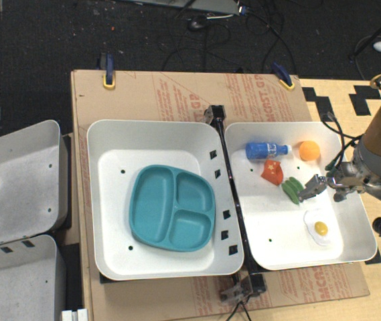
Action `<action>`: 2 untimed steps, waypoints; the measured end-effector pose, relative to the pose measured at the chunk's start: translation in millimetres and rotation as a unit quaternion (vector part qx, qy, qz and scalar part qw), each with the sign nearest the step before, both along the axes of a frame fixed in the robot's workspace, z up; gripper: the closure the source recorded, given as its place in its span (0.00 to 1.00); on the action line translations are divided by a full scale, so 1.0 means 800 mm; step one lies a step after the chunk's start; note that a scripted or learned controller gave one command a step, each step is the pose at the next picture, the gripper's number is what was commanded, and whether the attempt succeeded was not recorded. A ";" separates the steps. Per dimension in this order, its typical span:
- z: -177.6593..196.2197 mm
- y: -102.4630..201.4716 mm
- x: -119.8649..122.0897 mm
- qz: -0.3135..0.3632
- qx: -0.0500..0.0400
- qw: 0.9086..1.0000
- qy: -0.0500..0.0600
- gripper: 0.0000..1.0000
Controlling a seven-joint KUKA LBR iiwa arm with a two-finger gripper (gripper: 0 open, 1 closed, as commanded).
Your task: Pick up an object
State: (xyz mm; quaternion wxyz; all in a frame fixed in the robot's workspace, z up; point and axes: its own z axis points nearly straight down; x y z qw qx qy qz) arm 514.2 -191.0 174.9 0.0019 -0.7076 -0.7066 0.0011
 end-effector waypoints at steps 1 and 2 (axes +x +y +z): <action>-0.062 -0.010 0.005 0.000 0.000 1.000 0.000 0.00; -0.046 -0.010 0.006 0.000 -0.001 1.000 -0.002 1.00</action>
